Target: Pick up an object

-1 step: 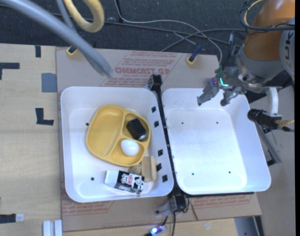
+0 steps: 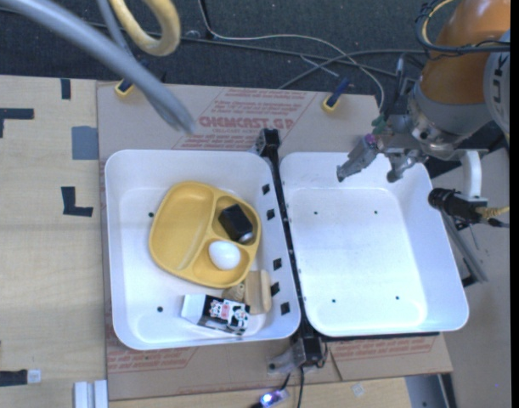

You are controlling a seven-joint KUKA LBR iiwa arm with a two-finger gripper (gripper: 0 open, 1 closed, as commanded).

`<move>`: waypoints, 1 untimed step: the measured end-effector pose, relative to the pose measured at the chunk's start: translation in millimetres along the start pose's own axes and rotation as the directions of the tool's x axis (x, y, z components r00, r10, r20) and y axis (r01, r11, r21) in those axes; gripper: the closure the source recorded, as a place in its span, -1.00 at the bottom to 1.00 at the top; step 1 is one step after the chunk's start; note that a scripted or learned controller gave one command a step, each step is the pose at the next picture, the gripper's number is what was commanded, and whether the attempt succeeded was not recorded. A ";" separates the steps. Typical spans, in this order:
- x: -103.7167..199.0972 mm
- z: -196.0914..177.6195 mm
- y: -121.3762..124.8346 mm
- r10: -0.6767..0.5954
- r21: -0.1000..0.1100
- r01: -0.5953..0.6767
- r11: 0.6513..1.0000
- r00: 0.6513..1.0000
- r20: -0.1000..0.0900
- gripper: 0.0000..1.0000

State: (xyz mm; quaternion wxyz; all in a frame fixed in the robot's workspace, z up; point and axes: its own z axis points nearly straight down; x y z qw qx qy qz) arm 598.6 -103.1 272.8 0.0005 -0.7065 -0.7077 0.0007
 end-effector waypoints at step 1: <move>-2.5 64.2 2.1 0.001 0.006 -0.001 1.000 1.000 0.000 -1.00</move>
